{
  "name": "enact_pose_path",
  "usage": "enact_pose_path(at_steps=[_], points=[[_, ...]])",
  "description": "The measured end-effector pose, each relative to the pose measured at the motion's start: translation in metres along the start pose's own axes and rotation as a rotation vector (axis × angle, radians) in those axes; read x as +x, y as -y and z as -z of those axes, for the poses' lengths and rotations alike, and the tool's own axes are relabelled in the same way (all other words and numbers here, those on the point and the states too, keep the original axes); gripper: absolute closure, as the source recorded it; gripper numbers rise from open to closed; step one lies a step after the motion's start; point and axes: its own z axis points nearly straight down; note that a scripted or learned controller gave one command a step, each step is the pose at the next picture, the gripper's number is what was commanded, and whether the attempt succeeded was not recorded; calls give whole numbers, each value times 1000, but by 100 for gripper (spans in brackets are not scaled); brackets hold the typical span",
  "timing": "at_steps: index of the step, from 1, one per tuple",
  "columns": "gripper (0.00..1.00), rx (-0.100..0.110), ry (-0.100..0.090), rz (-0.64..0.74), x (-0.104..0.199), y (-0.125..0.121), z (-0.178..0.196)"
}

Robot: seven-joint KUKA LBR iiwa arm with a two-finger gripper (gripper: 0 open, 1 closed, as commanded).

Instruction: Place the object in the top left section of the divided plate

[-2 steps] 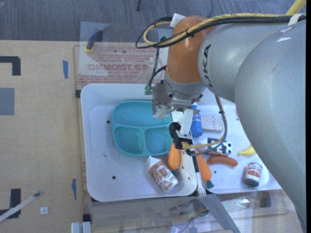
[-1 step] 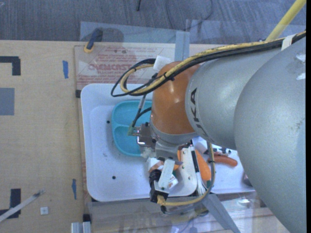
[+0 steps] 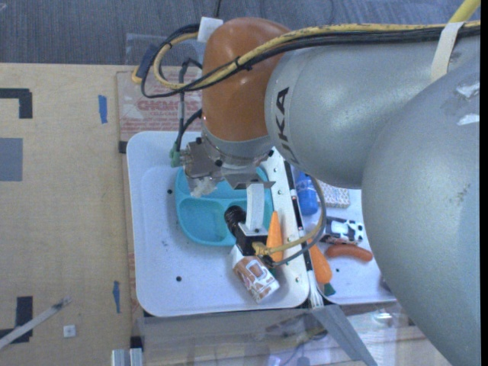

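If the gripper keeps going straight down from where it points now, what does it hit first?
Probably the blue divided plate in the left bin; the gripper sits over its upper edge, though depth is hard to judge.

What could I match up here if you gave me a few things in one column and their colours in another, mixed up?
Things:
1. divided plate
2. carrot beside the plate
3. band above the arm's wrist
4. bin holding the plate

Colours:
A. white
B. brownish orange dome
C. light blue
D. bright orange, tapered

Pairs: 1-C, 2-D, 3-B, 4-A
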Motion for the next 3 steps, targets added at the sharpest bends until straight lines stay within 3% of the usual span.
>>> enact_pose_path(at_steps=[1,2,3], points=[[100,6,0,-67,-24,34,21],[100,5,-1,348,9,71,-21],[100,-2,1,546,-45,-51,32]])
